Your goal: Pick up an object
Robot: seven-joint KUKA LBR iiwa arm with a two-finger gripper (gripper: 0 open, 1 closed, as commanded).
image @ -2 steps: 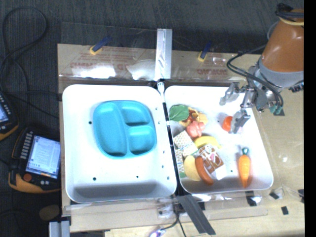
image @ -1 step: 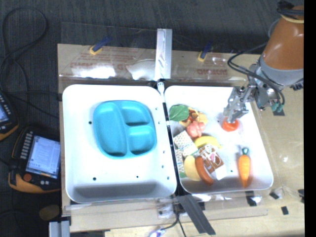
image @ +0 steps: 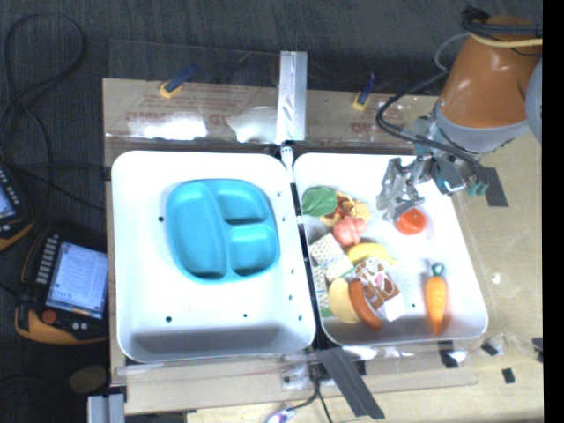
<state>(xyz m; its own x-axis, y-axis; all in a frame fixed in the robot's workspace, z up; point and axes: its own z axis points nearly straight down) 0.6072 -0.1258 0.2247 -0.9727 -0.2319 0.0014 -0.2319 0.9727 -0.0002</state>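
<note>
Gripper (image: 398,203), centre-right of frame: poised beside red-orange toy (image: 411,222) in right bin (image: 471,276) for picking; grip state indiscernible

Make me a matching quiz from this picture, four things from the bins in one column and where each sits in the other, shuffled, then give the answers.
Things:
1. blue tray
2. toy carrot
3. gripper
4. green leafy toy

Places:
A. right bin, near its front right corner
B. right bin, back left, beside the divider
C. middle of the left bin
D. over the right bin's back part, just by a round red-orange toy

Pairs: 1-C, 2-A, 3-D, 4-B
</note>
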